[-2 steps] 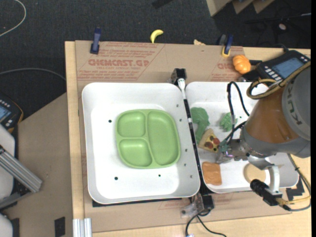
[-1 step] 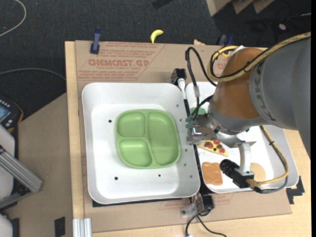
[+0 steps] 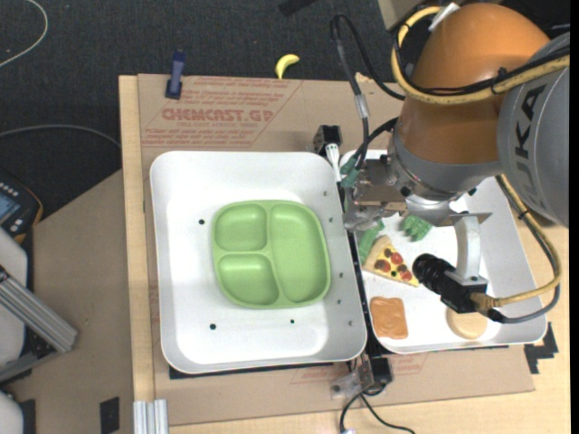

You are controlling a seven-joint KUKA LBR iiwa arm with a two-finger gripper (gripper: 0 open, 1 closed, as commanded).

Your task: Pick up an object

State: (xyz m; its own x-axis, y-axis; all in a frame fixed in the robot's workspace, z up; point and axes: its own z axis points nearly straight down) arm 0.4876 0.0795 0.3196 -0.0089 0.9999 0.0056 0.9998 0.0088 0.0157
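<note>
My gripper [image 3: 365, 213] hangs low over the left part of the right bin [image 3: 517, 251], close to the wall between the two bins, and the big orange and grey wrist above covers most of it. A green toy piece [image 3: 368, 241] lies just under it. Whether the two touch is hidden. A pizza slice toy [image 3: 391, 263] lies just in front of that spot. A brown toast slice [image 3: 389, 316] and a pale round biscuit [image 3: 468, 325] sit near the bin's front edge. Another green piece [image 3: 418, 228] peeks out from under the wrist.
The left bin [image 3: 177, 242] holds a green divided plate [image 3: 270, 251]. A black cylinder with a cable [image 3: 445, 284] juts from the arm over the right bin. On the cardboard behind the bins lie a blue item [image 3: 175, 75] and a small yellow banana [image 3: 287, 62].
</note>
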